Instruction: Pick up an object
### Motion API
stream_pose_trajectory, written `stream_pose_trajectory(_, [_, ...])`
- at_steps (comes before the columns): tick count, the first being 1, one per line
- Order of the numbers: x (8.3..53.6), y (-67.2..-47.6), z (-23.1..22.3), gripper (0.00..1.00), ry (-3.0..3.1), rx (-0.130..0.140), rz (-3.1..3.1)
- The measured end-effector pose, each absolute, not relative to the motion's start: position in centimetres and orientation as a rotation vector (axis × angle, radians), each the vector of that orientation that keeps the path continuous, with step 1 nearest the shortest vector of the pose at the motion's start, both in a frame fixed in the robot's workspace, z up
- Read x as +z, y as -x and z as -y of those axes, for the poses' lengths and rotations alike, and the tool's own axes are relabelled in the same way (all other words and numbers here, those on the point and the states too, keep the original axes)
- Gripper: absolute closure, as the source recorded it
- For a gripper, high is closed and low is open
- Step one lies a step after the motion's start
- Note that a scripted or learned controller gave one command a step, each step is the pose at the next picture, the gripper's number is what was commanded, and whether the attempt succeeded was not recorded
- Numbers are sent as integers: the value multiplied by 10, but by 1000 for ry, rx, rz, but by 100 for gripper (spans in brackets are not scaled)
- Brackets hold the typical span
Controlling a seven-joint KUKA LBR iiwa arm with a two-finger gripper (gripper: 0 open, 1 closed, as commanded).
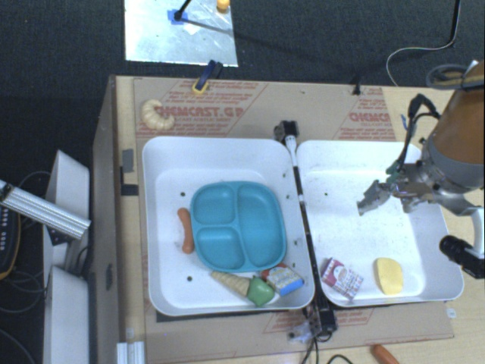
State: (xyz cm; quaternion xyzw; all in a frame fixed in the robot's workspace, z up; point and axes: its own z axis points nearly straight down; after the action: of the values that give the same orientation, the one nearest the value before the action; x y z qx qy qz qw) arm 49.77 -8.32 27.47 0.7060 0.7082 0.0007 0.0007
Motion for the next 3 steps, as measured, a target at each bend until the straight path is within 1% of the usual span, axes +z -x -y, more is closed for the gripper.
stream_pose_trajectory(1, [172,-583,89,0,-2220,-1,-2225])
stream_pose_trajectory(2, [84,-568,88,0,-2220,1,-2222])
stream_pose_trajectory(3, [95,-569,88,100,-2217,4,-2222])
